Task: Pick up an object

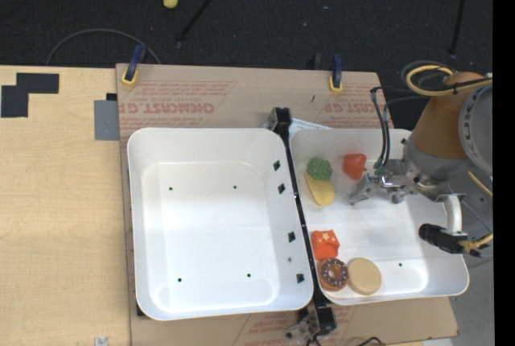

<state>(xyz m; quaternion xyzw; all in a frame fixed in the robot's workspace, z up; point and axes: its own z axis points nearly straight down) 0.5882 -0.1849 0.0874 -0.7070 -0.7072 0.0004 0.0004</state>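
In the right bin [434, 280], my gripper [364, 187] hangs low over the floor, open, with nothing between its fingers. A red toy [354, 166] lies just up and left of it. Further left, against the divider, a green broccoli-like piece [319, 168] sits above a yellow piece [321, 192]. At the near end of the bin lie an orange-red block [325, 243], a chocolate donut [333, 274] and a tan round bun [364, 276].
The left bin [145, 175] stands beside the right one, with a black divider rail [291, 208] between them. The arm's grey body and cables [451, 151] crowd the right bin's far right side. Cardboard underlies both bins.
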